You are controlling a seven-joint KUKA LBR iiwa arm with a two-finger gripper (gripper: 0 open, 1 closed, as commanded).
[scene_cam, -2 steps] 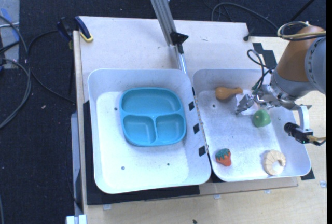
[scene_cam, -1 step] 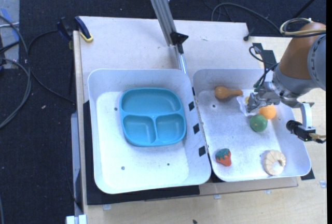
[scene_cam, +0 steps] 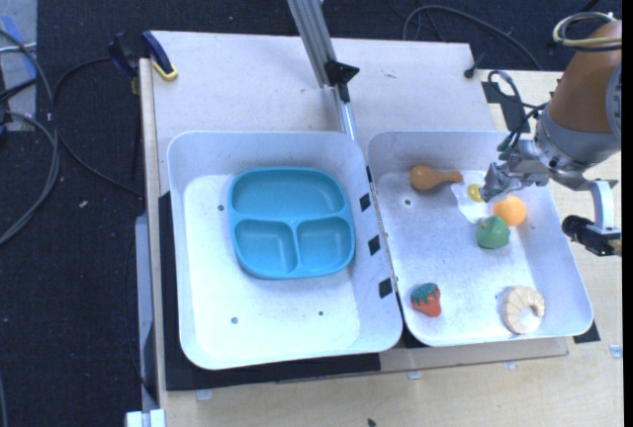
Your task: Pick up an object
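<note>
Right bin (scene_cam: 554, 262): orange ball (scene_cam: 511, 211), green piece (scene_cam: 493, 233), strawberry (scene_cam: 425, 298), shrimp (scene_cam: 521, 307), tan drumstick (scene_cam: 435, 178). Gripper (scene_cam: 492, 186) low beside the ball, nothing visibly between its tips; whether spread or closed cannot be told. Step judged: approach; next calls for centring over one item and closing.

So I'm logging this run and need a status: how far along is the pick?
Nothing looks picked yet. The strawberry, shrimp, green piece, orange ball and drumstick all lie in the right bin. In hand: the tool is low by the orange ball and a yellow piece; its grip is unclear. Left: grasping and lifting.
</note>
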